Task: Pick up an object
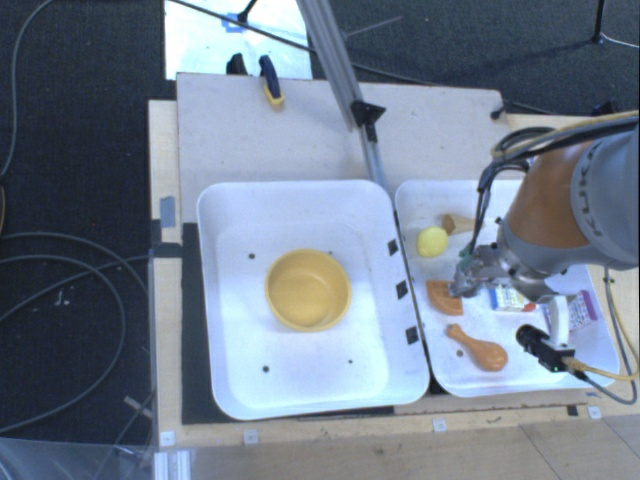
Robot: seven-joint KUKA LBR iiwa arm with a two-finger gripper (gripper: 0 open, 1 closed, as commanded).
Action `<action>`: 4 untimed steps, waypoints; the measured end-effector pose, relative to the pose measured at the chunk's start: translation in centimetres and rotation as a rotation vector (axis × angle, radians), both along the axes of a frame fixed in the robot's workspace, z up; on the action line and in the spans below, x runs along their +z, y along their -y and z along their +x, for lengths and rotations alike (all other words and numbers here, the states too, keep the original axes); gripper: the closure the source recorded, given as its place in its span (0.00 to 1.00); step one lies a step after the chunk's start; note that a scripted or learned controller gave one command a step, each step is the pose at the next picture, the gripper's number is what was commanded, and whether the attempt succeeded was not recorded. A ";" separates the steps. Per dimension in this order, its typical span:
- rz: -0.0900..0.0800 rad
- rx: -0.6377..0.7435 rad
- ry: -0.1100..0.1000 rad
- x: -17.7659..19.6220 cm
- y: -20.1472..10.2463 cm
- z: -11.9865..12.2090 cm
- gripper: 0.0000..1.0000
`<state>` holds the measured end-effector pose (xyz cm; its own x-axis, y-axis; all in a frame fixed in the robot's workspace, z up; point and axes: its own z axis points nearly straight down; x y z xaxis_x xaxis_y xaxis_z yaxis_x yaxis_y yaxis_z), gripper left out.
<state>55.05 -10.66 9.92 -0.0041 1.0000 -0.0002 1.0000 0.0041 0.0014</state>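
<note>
End effector (pixel 466 286) sits low over the flat orange plastic piece (pixel 445 298) in the right-hand shallow white bin (pixel 412 200), apparently positioned to grasp; its state cannot be told.

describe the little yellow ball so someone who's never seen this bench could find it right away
Two white bins sit side by side; take the right bin, where the grey arm reaches in. The yellow ball lies near that bin's upper left, just above and left of the gripper. It is the only round, pale yellow thing there; the orange pieces below it are longer and darker.
</note>
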 end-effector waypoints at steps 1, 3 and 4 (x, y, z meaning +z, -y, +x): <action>0.000 -0.002 -0.002 3.9 -0.2 0.2 1.00; -0.001 -0.002 0.000 14.0 0.4 -0.1 1.00; -0.001 -0.002 -0.003 16.7 0.4 0.1 1.00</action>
<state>55.10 -11.02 26.60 -0.0022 1.0000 -0.0009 1.0000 0.0022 -0.0015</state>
